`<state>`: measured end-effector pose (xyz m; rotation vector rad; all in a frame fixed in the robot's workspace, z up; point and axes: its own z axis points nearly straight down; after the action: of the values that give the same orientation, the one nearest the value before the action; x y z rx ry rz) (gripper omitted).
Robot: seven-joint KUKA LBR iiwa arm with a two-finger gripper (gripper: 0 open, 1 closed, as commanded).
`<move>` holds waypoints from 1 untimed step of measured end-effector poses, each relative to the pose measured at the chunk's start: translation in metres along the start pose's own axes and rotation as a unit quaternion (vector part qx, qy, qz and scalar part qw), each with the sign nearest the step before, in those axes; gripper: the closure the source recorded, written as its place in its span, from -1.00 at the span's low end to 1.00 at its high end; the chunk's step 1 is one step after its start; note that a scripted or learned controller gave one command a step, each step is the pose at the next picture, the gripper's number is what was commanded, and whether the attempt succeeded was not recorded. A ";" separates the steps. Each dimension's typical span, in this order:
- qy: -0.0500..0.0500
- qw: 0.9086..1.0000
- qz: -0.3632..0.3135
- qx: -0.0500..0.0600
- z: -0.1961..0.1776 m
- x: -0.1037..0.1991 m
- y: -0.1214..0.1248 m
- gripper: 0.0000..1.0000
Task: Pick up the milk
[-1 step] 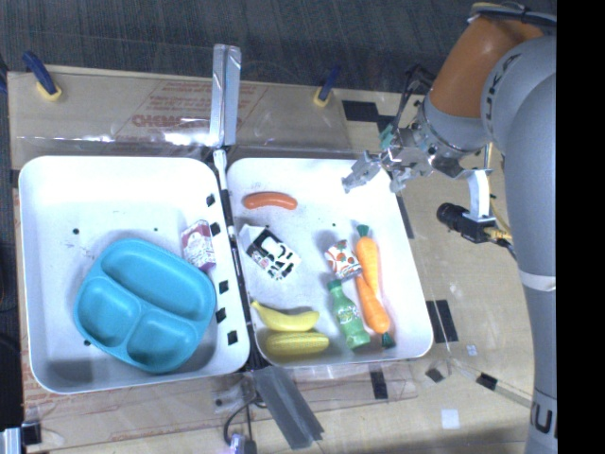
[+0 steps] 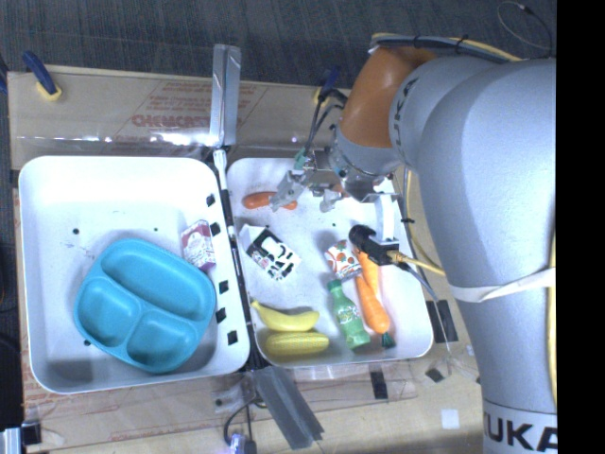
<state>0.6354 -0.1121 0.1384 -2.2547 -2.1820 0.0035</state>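
Milk: black-and-white carton [image 2: 272,253] lying tilted in the right bin [image 2: 416,343], near the divider.
Neighbours: one hot dog [image 2: 257,200] behind it; two yellow bananas [image 2: 288,330] in front; one green bottle [image 2: 348,315] and one carrot [image 2: 372,301] to its right.
Left bin [image 2: 38,206]: one blue sectioned plate [image 2: 144,304], one small reddish packet [image 2: 198,245].
Arm: bent over the right bin's far side, gripper [image 2: 301,183] low by the hot dog, apart from the milk.
Fingers: slightly apart, nothing between them.

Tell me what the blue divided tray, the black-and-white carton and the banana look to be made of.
Blue tray: probably moulded plastic; uniform colour, rounded compartments, soft sheen.
Black-and-white carton: likely printed cardboard or a plastic toy copy; flat printed faces, crisp edges. The look leaves it open.
Banana: seemingly toy plastic; even yellow, smooth, slightly glossy, though a real fruit cannot be ruled out.
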 end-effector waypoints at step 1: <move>-0.001 0.999 0.044 0.000 0.048 0.021 -0.027 -1.00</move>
<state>0.6091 -0.0901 0.0911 -2.3494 -2.0807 0.0053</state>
